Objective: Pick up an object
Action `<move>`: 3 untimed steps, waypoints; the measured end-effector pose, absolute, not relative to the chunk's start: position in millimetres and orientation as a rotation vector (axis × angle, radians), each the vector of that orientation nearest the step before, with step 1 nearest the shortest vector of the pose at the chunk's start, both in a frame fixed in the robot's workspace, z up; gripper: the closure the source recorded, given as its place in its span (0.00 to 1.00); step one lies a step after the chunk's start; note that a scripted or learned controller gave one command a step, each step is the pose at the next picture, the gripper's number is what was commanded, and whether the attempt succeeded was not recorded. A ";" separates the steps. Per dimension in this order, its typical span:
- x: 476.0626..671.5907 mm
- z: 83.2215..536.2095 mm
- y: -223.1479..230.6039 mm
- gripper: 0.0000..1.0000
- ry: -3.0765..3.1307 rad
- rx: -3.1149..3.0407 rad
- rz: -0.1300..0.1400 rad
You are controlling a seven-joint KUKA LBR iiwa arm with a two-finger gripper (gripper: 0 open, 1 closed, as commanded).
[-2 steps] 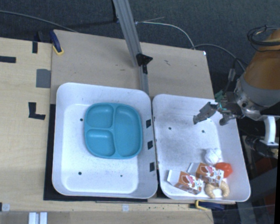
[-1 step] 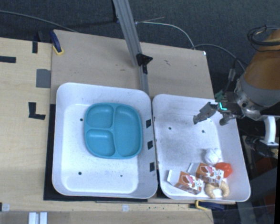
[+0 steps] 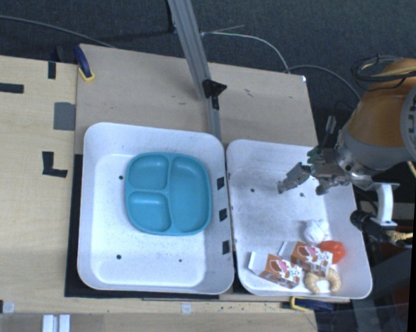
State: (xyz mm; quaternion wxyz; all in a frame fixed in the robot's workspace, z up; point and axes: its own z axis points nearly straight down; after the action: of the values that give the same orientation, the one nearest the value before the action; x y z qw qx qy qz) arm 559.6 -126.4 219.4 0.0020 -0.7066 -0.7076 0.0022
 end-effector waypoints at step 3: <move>563.6 126.8 -133.7 1.00 -2.222 -2.216 0.003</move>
State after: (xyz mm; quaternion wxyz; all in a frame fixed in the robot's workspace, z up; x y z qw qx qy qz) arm 563.6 -133.7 126.8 0.0016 -0.7061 -0.7081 0.0011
